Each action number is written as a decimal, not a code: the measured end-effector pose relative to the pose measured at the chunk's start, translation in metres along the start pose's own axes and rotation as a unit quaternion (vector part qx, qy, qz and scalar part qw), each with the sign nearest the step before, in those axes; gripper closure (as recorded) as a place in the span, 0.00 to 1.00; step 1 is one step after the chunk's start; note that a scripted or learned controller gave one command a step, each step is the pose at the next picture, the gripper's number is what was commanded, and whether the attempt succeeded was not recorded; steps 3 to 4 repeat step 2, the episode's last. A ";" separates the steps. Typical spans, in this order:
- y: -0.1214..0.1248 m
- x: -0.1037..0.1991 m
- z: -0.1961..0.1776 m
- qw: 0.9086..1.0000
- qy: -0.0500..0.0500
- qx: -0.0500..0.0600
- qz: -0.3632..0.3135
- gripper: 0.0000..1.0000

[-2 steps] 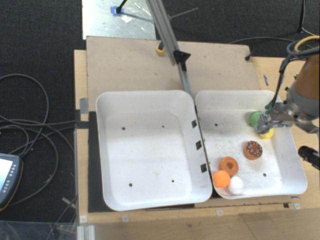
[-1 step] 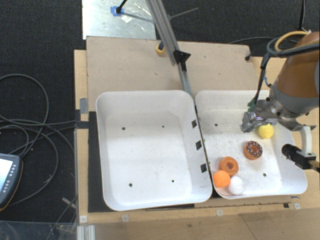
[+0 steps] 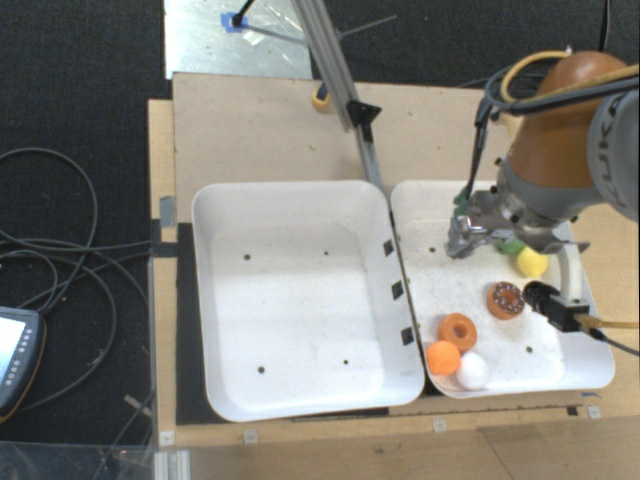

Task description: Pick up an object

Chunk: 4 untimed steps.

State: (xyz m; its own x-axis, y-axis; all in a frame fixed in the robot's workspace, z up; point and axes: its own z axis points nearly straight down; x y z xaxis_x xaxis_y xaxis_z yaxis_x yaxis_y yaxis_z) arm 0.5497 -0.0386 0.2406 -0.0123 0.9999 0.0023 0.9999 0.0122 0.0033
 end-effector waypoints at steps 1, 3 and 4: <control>0.008 0.050 0.005 1.000 0.000 0.001 0.001 1.00; -0.005 0.106 -0.001 1.000 0.000 0.001 0.000 1.00; -0.005 0.106 -0.001 1.000 0.000 0.001 0.000 1.00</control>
